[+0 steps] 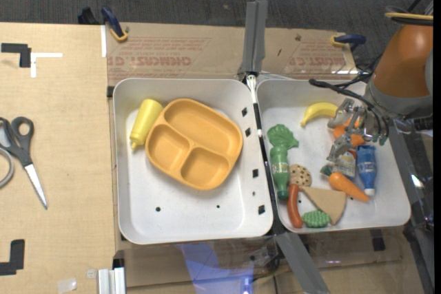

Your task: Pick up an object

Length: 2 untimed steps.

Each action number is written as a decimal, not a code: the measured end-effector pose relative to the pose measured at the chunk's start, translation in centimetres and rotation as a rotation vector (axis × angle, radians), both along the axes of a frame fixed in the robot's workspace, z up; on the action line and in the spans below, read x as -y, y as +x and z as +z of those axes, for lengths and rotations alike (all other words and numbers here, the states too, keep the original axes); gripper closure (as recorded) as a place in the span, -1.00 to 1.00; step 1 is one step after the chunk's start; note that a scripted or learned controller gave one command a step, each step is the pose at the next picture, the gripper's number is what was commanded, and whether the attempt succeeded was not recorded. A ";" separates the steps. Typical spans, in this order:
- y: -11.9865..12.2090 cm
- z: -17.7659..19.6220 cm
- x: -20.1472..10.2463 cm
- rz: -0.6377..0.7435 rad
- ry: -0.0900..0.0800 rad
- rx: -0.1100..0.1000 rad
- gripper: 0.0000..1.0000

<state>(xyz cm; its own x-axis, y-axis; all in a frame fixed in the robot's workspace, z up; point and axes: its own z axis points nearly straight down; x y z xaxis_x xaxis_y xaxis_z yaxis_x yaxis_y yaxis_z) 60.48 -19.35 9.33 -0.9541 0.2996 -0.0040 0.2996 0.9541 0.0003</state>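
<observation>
My gripper [350,129] hangs low over the right part of the right bin [400,217], below the arm's orange band [406,62]. Something small and orange shows right at the gripper. I cannot tell whether it is held. Directly under and beside the gripper lie a grey packet [342,160], a blue tube [366,167] and a carrot [348,186]. A banana [318,112] lies just left of the gripper. Further left are a green bottle [280,165], a cookie [300,175], a red sausage [294,205] and a tan bread slice [327,202].
The left bin [131,217] holds an orange divided plate [194,143] and a yellow bottle [145,122]. Scissors [26,155] lie on the bench at far left. A cardboard sheet [179,55] with blue clamps runs behind both bins.
</observation>
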 end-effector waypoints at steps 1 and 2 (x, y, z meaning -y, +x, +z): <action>0.2 1.1 0.0 0.001 -0.002 0.005 1.00; 0.2 1.0 -0.3 0.004 0.001 0.005 -1.00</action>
